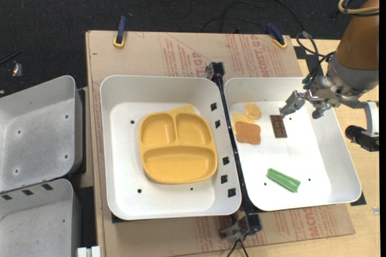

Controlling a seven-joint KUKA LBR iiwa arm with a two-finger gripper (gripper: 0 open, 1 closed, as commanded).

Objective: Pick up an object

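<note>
From above, two white bins sit side by side on a cardboard-covered bench. The left bin holds a yellow divided tray, lying flat and taking up most of its floor. The right bin holds four loose pieces: a small pale yellow piece near the middle divider, an orange-brown slab just below it and almost touching it, a dark brown bar a little to their right, and a green block lying on a slant lower down, well apart from the others.

The arm comes in from the right, and its gripper hangs over the upper part of the right bin with its two fingers spread and nothing between them. One fingertip sits just above the dark brown bar, which is the nearest piece. Nothing lies between the gripper and that bar; the other pieces lie off to the left and below.

Two blue-and-yellow clamps pin the cardboard at its far edge, and cables trail over the dark floor behind.
</note>
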